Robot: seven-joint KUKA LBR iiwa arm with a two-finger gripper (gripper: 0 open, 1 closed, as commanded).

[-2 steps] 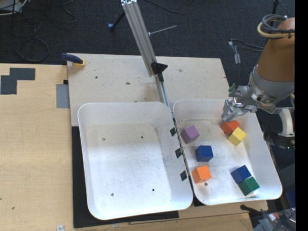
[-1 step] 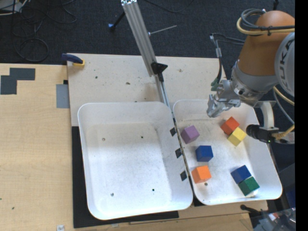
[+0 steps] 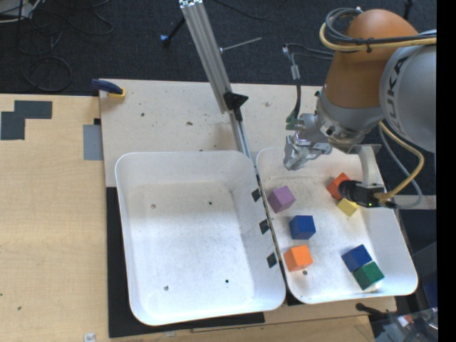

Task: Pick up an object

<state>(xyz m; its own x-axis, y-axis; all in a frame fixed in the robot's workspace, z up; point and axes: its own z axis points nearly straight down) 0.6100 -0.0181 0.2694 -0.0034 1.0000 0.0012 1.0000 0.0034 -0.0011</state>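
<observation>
1. Pale wooden desk (image 3: 50,212) carries two white bins.
2. Gripper (image 3: 296,155) hangs over the right bin (image 3: 399,262), just beyond the purple cube (image 3: 281,198); whether it is spread, I cannot tell.
3. Nearer than the purple cube sit a blue cube (image 3: 302,226) and an orange cube (image 3: 298,257).

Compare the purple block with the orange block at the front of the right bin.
The purple block lies farther back, close below the gripper; the orange block sits nearer the front, by the bin's left wall. The purple one is pale lilac, the orange one bright. Both are small cubes, similar in size, resting free on the bin floor.
</observation>
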